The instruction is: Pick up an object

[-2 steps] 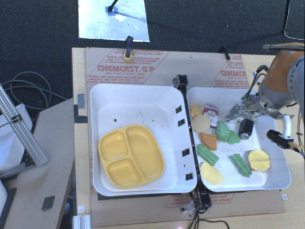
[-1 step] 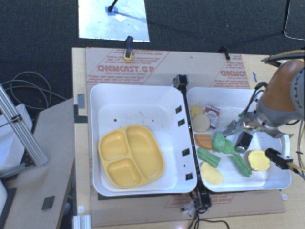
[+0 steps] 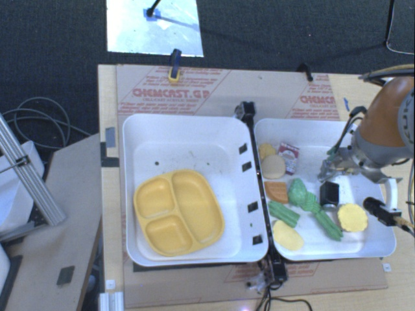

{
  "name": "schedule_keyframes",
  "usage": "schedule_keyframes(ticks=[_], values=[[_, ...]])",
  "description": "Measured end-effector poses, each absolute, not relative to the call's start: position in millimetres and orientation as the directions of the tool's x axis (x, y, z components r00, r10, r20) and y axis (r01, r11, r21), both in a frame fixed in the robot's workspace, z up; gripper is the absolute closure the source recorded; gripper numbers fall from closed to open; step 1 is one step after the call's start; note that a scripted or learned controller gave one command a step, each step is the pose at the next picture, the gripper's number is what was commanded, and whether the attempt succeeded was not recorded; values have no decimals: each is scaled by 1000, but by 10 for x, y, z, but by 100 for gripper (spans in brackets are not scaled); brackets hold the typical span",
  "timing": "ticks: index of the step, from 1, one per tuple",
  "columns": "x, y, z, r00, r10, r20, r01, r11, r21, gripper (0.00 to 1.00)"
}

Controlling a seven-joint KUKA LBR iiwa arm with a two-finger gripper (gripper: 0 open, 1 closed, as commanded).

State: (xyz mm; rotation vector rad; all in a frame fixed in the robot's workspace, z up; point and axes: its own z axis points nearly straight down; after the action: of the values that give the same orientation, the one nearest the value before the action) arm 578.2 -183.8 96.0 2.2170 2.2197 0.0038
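A: Where is the gripper (image 3: 329, 193) now?

B: Over the right bin (image 3: 382, 241), near its right edge. Arm (image 3: 386, 125) comes in from the right. Jaws: cannot tell, too dark and small.

A: And the things to pick?

B: All in the right bin. Green toys (image 3: 305, 198) in the middle, yellow round piece (image 3: 353, 217) just beside the gripper, yellow lump (image 3: 287, 236) at front left corner, small red box (image 3: 289, 155) at the back.

A: Left bin (image 3: 188, 138)?

B: A yellow tray (image 3: 177, 210) w/ three compartments, toward its front left.
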Motion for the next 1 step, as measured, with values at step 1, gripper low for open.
schedule_keyframes(ticks=[1], values=[[6401, -1996, 2017, -6, 1000, -6, 1000, 6, 16, 100]])
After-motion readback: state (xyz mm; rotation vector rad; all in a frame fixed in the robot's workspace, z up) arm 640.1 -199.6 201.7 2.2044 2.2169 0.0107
